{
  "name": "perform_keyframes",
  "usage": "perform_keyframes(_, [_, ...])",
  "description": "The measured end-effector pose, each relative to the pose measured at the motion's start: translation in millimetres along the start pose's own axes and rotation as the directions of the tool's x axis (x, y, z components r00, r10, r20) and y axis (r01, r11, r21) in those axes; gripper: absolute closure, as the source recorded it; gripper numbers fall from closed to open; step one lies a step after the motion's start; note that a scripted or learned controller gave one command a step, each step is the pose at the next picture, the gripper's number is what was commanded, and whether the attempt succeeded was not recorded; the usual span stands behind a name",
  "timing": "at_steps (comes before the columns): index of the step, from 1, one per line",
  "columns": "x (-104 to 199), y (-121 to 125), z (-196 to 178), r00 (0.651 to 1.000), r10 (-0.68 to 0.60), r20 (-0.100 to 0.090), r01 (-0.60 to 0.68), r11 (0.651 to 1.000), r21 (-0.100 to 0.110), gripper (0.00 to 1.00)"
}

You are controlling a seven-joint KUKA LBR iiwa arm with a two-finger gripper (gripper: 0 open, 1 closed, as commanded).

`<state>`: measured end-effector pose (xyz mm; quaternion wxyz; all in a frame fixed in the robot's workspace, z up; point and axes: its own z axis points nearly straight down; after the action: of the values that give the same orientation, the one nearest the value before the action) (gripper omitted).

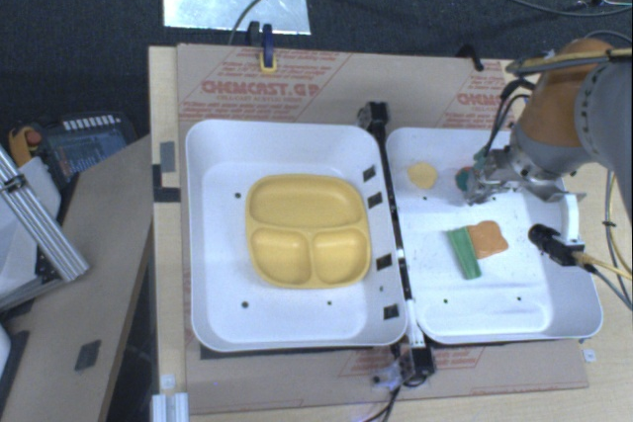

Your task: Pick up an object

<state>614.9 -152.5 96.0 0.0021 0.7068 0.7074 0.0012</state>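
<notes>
The surface (297,79) carries two shallow white bins side by side. The left bin (213,242) contains a yellow three-compartment tray (307,230), lying flat near the bin's middle. The right bin (514,306) contains three loose objects: a small pale yellow round piece (422,175) near the far left part of the bin, a green rectangular block (463,252) near the middle, and an orange piece (488,239) touching the green block on its right side.

The arm (564,114) reaches in from the right edge of the view, over the far part of the right bin. The end effector (475,185) sits low over the bin floor, just right of the pale yellow round piece and apart from the green block and orange piece. A small teal item (463,179) is visible at its tip. Whether the end effector is wide, narrow, or gripping anything cannot be determined at this resolution.
</notes>
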Motion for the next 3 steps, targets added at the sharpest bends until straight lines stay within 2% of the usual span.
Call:
perform_keyframes(1, [-2.0, 2.4, -43.3, 1.000, -0.002, 0.000, 0.002, 1.000, 0.000, 1.00])
perform_keyframes(3, [-3.1, 5.3, -162.5, 1.000, -0.004, 0.001, 0.004, 1.000, -0.002, 1.00])
